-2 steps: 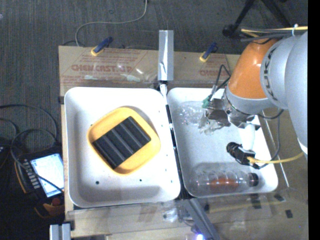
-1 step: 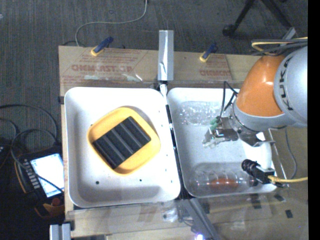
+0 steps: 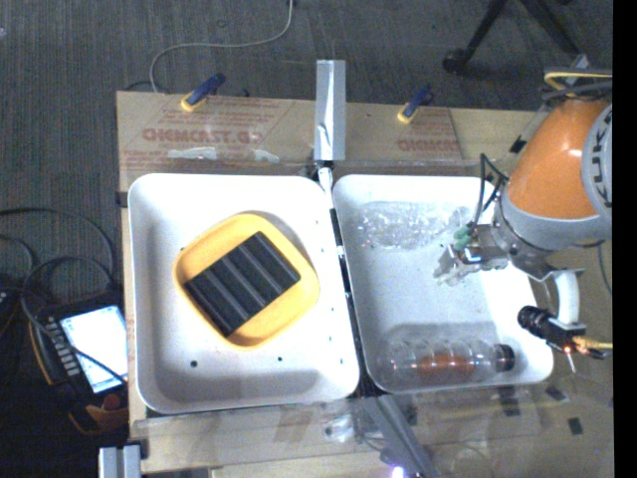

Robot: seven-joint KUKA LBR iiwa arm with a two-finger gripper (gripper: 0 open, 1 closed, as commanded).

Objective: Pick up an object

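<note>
On the floor off the worktop's left edge, a small device with a lit screen [image 3: 92, 342] is lying among dark cables. The left white bin [image 3: 149, 207] is sitting on the left half of the worktop [image 3: 149, 127], and a yellow tray with a black ribbed insert [image 3: 247, 277] is lying tilted near the bin's middle. 2 clamps with blue handles [image 3: 204, 91] are gripping the worktop's far edge, 1 toward the left corner and 1 right of centre. An upright metal post [image 3: 329, 108] is standing at the far edge, where the 2 bins are meeting.

The right white bin [image 3: 398, 297] is sitting just beside the left one. A crumpled piece of clear plastic [image 3: 403, 225] is lying toward its far side, and a clear plastic bottle with a dark cap [image 3: 453, 359] is lying on its side along the near wall, cap pointing right.

The grey arm with its orange band [image 3: 557, 167] is reaching in over the bin's right edge. The claw [image 3: 460, 257] is hanging low over the bin's right part, apart from the bottle; how far it is spread, or whether it is gripping anything, I cannot tell.
</note>
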